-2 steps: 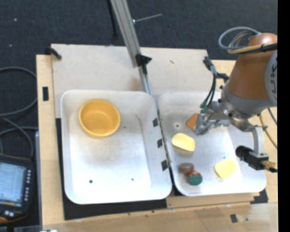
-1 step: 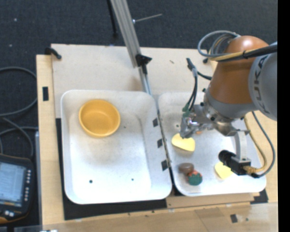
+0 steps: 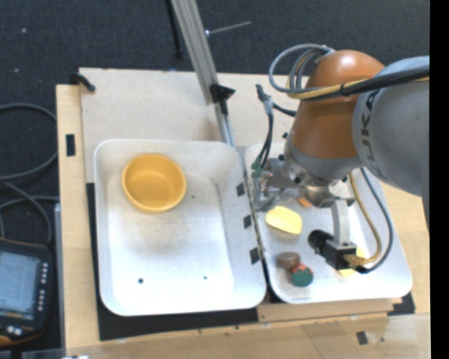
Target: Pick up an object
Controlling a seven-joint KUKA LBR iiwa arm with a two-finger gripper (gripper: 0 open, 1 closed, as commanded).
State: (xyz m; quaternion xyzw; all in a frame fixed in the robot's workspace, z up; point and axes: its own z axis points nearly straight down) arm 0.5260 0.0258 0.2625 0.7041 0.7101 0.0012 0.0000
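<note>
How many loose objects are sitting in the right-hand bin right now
3 that I can see: a pale yellow piece near the bin's middle, a brown lump toward the front, and a green-and-red object touching it. The arm covers the back, so more may be hidden.

- Bowl (image 3: 154, 182): yellow-orange, plain, at nine o'clock.
- Both bins (image 3: 172, 275): white, the left one faintly speckled grey.
- Soft pale-yellow piece (image 3: 283, 221), at three o'clock.
- Brown lump (image 3: 287, 260) and green ball (image 3: 302, 277) with a red spot, at four o'clock.
- Arm (image 3: 337, 118): grey, orange band.
</note>
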